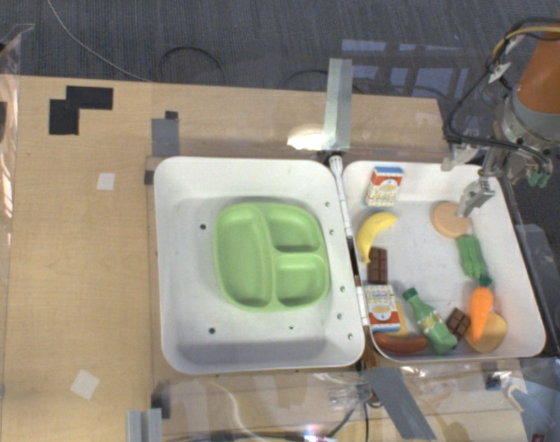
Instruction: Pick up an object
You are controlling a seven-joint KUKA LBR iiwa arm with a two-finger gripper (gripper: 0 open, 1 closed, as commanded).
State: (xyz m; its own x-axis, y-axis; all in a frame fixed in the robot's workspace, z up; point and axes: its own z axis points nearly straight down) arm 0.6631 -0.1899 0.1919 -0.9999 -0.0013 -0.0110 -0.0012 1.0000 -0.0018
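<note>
Grey arm at right, gripper (474,198) lowered

An orange band (547,81) is seen above the grey wrist (529,132); black cables (473,99) are looped beside it; metal fingers (475,196) are fitted below.

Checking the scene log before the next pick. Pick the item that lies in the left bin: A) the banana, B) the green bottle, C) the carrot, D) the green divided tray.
D: the green divided tray sits in the left bin, while the banana, carrot and green bottle lie in the right bin.
</note>
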